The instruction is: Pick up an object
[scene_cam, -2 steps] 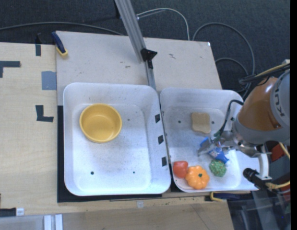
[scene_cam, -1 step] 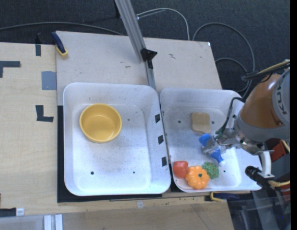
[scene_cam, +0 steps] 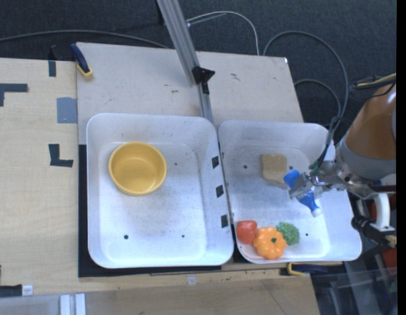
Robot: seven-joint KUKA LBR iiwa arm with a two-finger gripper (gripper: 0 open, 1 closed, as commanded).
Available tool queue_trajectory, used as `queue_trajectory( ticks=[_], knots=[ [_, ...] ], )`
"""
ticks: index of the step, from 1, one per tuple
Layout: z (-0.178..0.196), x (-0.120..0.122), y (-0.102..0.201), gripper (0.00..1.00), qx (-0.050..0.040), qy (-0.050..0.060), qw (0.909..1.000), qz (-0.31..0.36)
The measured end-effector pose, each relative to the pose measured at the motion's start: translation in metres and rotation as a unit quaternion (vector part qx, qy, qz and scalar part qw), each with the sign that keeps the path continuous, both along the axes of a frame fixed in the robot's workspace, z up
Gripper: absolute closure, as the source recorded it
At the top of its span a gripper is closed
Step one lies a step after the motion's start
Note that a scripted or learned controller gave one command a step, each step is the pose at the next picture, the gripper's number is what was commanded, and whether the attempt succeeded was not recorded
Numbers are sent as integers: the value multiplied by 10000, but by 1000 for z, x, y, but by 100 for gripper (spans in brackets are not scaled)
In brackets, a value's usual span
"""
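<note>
The claw [scene_cam: 306,188], at three o'clock in the right bin [scene_cam: 321,135], meets a blue object [scene_cam: 294,179] beside a tan sponge [scene_cam: 274,168]; its grip cannot be told.

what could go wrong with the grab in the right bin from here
The gripper is right beside the tan block, so closing may nudge it away rather than grip it. The gripper also sits close to the right bin wall, which it might bump. The pumpkin, tomato and green piece are crowded together.
</note>
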State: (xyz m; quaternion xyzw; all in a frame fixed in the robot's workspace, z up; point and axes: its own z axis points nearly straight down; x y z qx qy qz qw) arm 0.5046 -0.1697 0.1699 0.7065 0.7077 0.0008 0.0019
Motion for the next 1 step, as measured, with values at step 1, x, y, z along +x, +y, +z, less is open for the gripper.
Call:
queue_trajectory(
  ticks=[1],
  knots=[
    [53, 1, 0, 100, -1, -2, 10000, 1]
  ],
)
